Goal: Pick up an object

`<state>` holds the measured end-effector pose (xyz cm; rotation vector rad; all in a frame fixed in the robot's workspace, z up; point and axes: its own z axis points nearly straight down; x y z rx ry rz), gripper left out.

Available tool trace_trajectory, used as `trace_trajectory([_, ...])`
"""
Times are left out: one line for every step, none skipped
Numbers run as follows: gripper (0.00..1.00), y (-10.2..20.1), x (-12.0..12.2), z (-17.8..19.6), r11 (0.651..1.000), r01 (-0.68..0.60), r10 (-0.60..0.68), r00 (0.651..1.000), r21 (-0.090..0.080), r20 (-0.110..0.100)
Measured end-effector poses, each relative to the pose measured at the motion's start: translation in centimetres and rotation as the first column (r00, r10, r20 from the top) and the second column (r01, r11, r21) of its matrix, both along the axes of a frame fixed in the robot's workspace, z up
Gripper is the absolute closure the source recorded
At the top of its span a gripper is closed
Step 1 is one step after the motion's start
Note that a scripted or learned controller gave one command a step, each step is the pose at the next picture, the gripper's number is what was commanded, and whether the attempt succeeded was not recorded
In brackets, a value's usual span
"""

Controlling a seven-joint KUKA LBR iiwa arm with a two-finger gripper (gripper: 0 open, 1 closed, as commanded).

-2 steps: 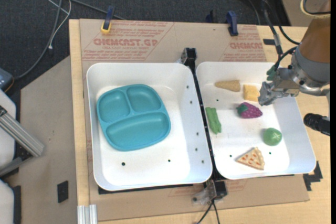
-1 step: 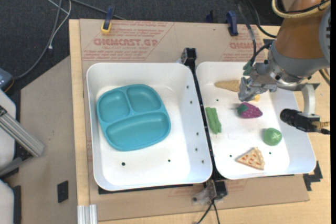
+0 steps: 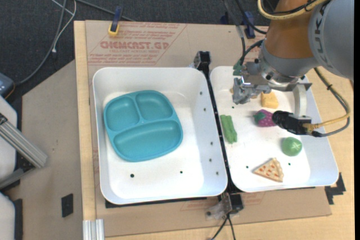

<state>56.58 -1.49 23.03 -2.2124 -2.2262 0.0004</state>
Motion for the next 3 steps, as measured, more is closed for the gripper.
trace_trajectory([1.0, 4.2, 1.7, -0.2, 1.0, 0.001, -0.001, 1.0, 0.0, 0.001])
trace_trajectory([1.0, 9.0, 2.7, -1.4, 1.0, 0.0, 0.0, 1.0, 0.0, 0.0])
trace_trajectory([0.0, 8.7, 2.7, -1.3, 1.0, 0.005, -0.005, 1.0, -0.002, 0.0])
